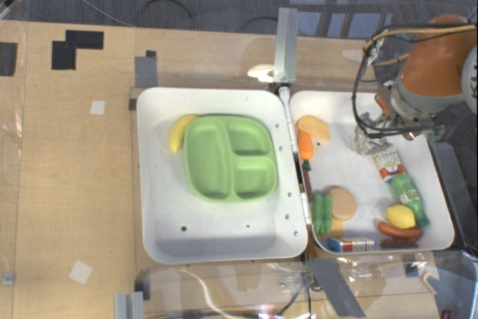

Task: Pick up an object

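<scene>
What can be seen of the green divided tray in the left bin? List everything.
The green divided tray is light green with the look of smooth plastic, squarish with rounded corners, and split into three compartments: one long one on the left and two smaller ones on the right. It lies flat, open side up, slightly rotated, on the floor of the left bin. A yellow banana lies against its upper-left edge.

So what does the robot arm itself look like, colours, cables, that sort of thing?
The arm has a broad rounded orange band, with a grey-white section beside it at the right edge and a grey metallic collar beneath. Black cables loop down its left side, with a thin yellowish wire along the top. The gripper below is small, dark and metallic, its details too blurred to make out.
</scene>
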Robot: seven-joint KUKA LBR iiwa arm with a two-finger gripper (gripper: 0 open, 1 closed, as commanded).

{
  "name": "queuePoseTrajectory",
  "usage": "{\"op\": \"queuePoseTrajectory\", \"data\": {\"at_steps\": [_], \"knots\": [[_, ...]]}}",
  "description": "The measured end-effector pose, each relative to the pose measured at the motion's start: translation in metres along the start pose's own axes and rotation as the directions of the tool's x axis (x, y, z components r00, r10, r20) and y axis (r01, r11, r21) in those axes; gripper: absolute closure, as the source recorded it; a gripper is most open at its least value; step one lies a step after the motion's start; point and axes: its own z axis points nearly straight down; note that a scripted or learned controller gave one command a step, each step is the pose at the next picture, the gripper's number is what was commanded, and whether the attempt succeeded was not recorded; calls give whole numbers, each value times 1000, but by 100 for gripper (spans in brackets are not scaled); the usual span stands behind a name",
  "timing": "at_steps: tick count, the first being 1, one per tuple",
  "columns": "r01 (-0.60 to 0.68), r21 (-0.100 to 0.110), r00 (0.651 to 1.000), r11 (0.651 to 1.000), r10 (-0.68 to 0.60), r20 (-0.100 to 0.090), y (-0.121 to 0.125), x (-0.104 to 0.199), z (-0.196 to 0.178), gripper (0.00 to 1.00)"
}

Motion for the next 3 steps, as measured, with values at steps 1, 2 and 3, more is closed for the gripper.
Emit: {"op": "queuePoseTrajectory", "data": {"at_steps": [1, 2, 3], "knots": [[227, 11, 974, 974, -227, 5, -38, -16, -147, 100], [671, -7, 741, 741, -671, -1, -17, 25, -60, 100], [726, 0, 687, 687, -726, -1, 4, 49, -2, 100]]}}
